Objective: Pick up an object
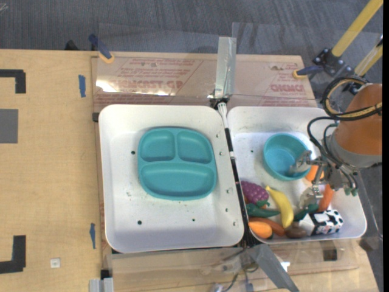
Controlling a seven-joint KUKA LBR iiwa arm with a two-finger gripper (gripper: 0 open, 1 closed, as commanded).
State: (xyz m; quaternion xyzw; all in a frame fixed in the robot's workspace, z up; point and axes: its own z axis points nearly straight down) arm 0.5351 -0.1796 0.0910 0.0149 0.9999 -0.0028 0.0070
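While the arm [358, 132] reaches in from the right over the right bin [243, 126], its claw [311, 176] hangs low between the teal bowl [283, 156] and the toy pile, just off the bowl's right rim. One finger [300, 163] sits at that rim and another [314, 193] points down toward the pile; they stand apart with nothing seen between them.

Taking the bowl as landmark: it sits in the middle of the right bin, with bare white floor above it and to its left. Below it the toys crowd the bin's near edge: a purple grape bunch [255, 193] lower left, a yellow banana [281, 204] straight below, something green [260, 210] under the banana, an orange fruit [261, 228] at the rim, and a black-and-white cow-patterned block [327, 221] lower right. Orange carrot-like pieces [327, 194] lie right of the bowl, partly covered by the claw; their shape is hard to make out. A brownish item beside the block is too small to name.

Left of the bowl, across the divider, the left bin [115, 181] holds a teal divided plate [177, 162] with open floor all around it. The wrist and cables hide the right bin's far right edge.
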